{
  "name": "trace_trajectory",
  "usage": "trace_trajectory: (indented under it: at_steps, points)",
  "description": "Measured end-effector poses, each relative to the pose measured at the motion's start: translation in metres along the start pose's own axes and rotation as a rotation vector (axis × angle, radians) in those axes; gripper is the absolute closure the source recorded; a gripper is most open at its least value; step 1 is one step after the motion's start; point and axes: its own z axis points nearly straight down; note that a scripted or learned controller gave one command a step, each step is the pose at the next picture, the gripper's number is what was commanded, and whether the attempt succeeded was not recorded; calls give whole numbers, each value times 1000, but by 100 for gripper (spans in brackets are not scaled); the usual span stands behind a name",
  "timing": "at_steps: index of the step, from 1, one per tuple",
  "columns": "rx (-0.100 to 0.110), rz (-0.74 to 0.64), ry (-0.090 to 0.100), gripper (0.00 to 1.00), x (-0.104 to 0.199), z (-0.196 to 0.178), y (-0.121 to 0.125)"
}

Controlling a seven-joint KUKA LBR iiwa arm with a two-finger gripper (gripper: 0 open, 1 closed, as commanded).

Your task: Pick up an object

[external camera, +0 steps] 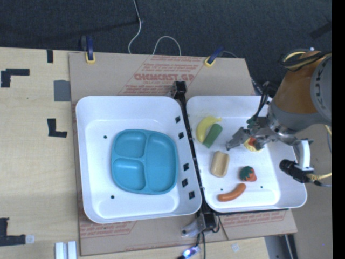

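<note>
Orange-red object (252,144) beneath jaws (245,140); arm (302,99) bent low over right bin (291,196); grip state unclear.

Two bins sit side by side on a board (161,74) on the bench (32,144). A plate (144,161) lies in the middle of the left bin (91,112). In the right bin (288,196), a banana (205,125) and cucumber (212,135) touch near the left wall, a bread roll (219,163) lies at the centre, a sausage (232,192) near the front edge, and a strawberry (247,172) just behind the sausage. The gripper (249,141) hangs over the bin's right half.
</note>
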Motion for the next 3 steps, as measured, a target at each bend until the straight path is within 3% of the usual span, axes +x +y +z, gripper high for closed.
trace_trajectory:
  at_steps: [1,2,3]
  points:
    - [-3,-1,-1,0,2,62,6]
    - [-5,-2,0,100,3,49,6]
    - [-10,0,-1,100,1,0,-4]
